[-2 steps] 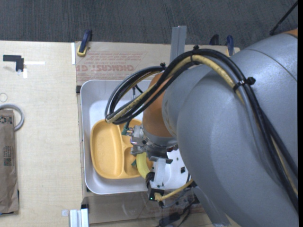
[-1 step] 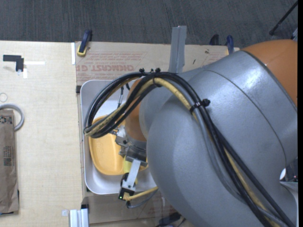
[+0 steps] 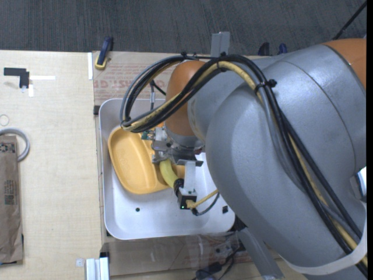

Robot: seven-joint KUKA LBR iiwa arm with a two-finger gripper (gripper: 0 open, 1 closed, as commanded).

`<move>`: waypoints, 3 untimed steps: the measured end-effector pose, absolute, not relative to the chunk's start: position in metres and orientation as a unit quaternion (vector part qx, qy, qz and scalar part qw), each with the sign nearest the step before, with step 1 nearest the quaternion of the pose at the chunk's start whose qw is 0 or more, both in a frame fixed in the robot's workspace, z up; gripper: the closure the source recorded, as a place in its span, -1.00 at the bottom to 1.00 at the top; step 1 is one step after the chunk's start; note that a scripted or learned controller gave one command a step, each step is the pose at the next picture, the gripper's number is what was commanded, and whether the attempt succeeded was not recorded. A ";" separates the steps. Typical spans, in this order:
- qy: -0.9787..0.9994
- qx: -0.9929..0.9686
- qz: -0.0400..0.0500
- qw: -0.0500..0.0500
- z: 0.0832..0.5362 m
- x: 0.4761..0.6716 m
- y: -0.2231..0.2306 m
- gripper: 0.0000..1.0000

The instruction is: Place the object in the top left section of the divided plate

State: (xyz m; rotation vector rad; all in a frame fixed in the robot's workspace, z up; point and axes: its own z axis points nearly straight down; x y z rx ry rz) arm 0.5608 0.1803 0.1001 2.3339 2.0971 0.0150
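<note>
A yellow divided plate lies tilted in the left half of the white bin. Its dividers are hard to make out from here. At the plate's right edge a yellow, banana-like object sticks out from under the wrist. My gripper hangs directly over that object, at the plate's right rim. The orange wrist band and the grey arm cover the rest of the plate's right side and most of the bin.
Black and yellow cables loop over the bin's upper left. On the wooden bench to the left lie a brown paper bag and a black bracket. A blue and yellow tool lies behind the bin.
</note>
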 end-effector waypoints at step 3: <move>0.473 0.881 0.006 0.005 0.103 0.527 0.188 1.00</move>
